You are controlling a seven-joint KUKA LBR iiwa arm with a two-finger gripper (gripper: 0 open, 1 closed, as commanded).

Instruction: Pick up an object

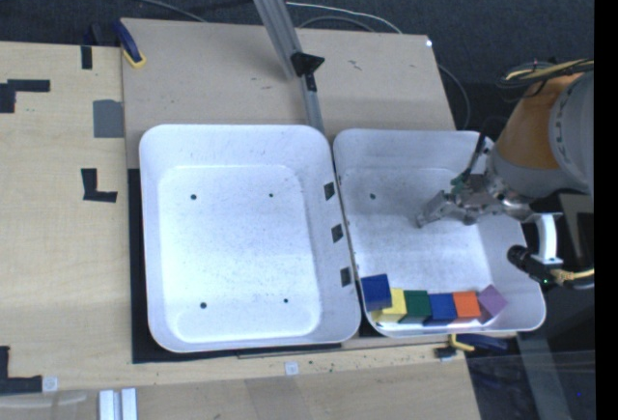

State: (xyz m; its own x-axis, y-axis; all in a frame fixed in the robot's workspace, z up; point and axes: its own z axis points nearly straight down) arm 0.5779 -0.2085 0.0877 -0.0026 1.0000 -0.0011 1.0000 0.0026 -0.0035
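Several coloured blocks lie in a row along the near wall of the right bin (406,167): a blue block (376,290), a yellow one (393,305), a green one (417,304), another blue one (442,308), an orange one (466,305) and a purple one (491,299). My gripper (427,216) hangs over the middle of the right bin, pointing left, well above and behind the blocks. Nothing shows between its fingers.
The left bin (159,215) sits beside the right one, their rims touching. A slanted metal pole (275,17) rises from behind the bins. Cables lie on the dark floor at the back. My arm's orange band (531,133) is at the right edge.
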